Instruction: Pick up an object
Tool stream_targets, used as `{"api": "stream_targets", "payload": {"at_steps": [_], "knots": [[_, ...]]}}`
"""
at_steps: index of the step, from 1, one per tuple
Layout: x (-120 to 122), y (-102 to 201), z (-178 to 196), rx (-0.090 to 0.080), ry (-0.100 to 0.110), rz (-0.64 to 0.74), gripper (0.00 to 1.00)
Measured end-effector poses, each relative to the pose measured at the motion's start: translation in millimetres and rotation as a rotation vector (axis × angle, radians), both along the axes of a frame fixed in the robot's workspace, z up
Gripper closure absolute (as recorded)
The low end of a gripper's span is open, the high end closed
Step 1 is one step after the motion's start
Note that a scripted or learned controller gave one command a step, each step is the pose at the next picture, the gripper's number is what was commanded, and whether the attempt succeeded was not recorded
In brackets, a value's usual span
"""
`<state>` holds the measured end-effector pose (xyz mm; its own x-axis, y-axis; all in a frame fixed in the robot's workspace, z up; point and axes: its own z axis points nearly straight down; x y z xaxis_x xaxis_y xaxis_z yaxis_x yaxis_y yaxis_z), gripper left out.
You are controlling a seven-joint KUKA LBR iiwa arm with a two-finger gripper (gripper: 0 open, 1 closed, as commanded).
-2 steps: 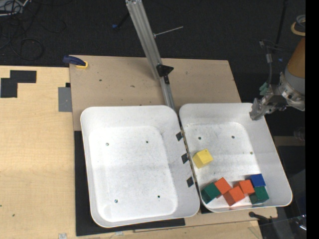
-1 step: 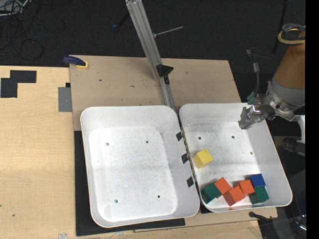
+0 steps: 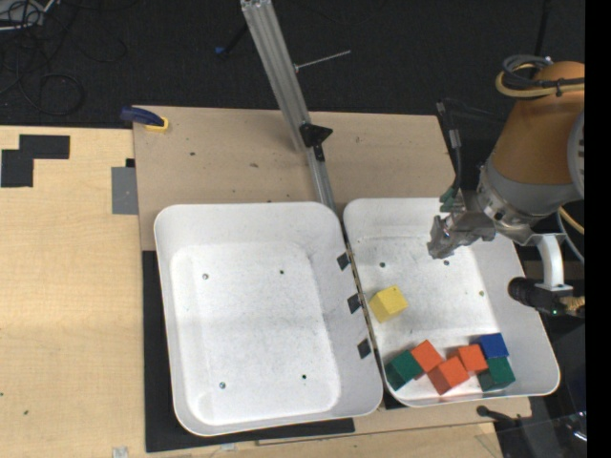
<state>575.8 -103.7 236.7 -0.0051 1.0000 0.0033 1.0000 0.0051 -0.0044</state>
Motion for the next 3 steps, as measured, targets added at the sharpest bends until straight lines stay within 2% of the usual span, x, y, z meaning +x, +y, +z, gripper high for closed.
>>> {"api": "stream_targets", "payload": {"at_steps": [1, 3], "knots": [[-9.6, 50.1, -10.0, 0.000, 0.002, -0.002, 1.00], [-42.7, 148.3, 7.1, -0.001, 0.002, -0.001, 1.00]]}}
